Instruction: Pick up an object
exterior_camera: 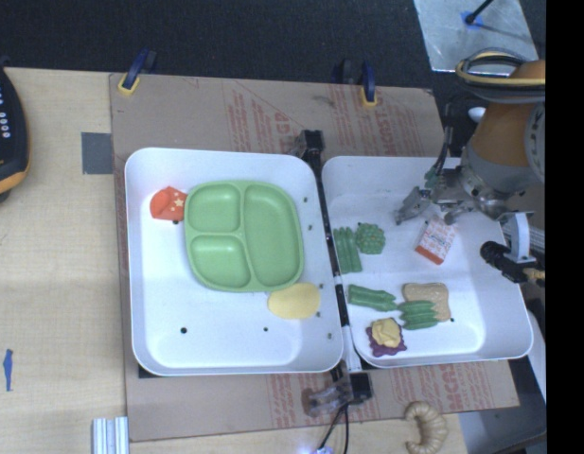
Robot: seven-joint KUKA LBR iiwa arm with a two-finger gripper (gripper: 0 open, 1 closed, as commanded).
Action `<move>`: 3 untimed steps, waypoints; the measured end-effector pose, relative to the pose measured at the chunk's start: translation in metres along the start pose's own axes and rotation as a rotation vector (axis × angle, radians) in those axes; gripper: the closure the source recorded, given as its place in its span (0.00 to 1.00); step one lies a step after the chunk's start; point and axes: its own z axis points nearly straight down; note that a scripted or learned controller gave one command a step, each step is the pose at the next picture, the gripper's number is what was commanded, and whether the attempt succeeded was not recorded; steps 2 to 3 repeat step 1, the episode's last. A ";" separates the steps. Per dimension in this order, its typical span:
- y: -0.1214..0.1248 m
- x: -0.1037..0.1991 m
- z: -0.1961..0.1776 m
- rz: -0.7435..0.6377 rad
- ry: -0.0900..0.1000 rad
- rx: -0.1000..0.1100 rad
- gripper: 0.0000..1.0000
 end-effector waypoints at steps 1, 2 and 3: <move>-0.068 -0.023 0.016 0.003 0.002 0.007 0.00; -0.068 -0.023 0.016 0.003 0.002 0.007 0.00; -0.068 -0.023 0.016 0.003 0.002 0.007 0.00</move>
